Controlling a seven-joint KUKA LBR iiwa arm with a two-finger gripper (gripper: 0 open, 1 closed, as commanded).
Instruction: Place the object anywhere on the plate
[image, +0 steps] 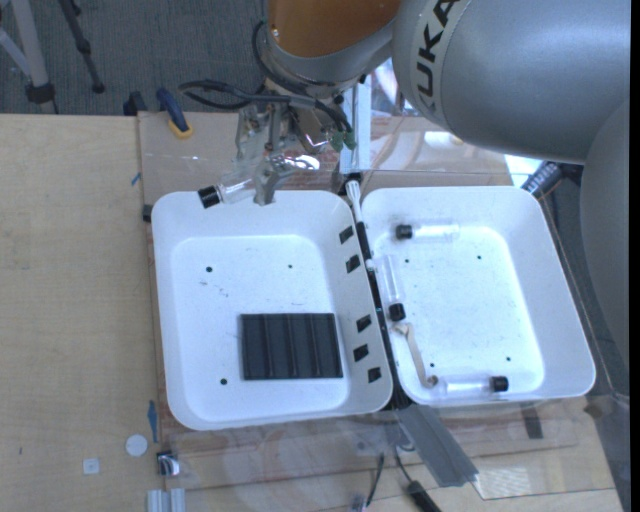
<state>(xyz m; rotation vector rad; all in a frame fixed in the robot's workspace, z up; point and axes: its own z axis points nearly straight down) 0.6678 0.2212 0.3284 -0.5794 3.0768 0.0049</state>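
A black ridged plate (290, 346) lies flat in the front half of the left bin (190, 290). My gripper (265, 188) hangs over that bin's back rim, well behind the plate. A clear tube with a black cap (222, 191) sticks out to the left from between its fingers, so the gripper is shut on it. The tube is held roughly level, above the rim's back left corner.
The right bin (560, 300) holds similar clear tubes: one at the back (430, 232), one at the front (468, 385), one along its left wall (390, 288) beside a tan strip (412, 352). Black clips (362, 322) line the divider. The arm's bulk covers the upper right.
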